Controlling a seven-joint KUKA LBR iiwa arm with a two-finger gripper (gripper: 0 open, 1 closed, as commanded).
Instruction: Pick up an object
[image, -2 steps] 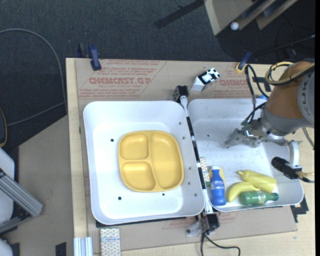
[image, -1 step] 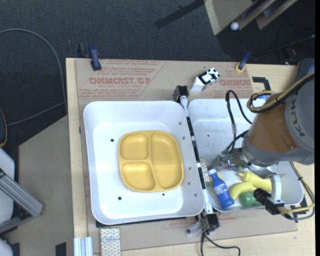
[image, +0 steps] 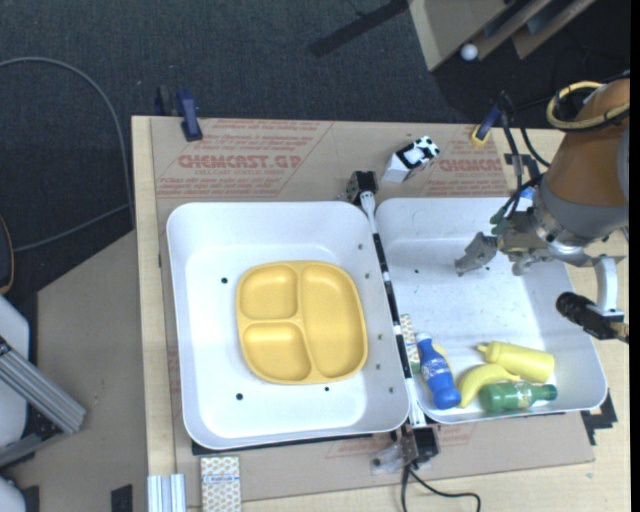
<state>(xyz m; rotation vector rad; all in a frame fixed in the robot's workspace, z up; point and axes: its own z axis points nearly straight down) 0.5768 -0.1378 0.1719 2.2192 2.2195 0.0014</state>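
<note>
Objects for picking are gathered in the near part of the right bin (image: 560, 225): a blue bottle (image: 436, 372) against the bin's left wall, a yellow banana (image: 480, 380) just right of it, a green bottle (image: 515, 397) lying along the near wall, and a yellow squeeze bottle (image: 517, 358) lying just beyond the green one. The four are packed close, several touching. A yellow divided plate (image: 301, 322) is seen in the middle of the left bin (image: 190, 290).

The gripper (image: 490, 250) is held over the far part of the right bin, above bare floor, well apart from the cluster. Its fingers appear spread somewhat, and nothing is seen between them.

From the jaws, the cluster lies toward the near side of the bin, with the blue bottle slightly to the left and the two lying bottles slightly to the right. The long axes of the green and yellow bottles run roughly left to right, while the blue bottle's axis runs near to far. A descent where the gripper now hangs would likely close on nothing; a shift toward the near wall is judged necessary first.
</note>
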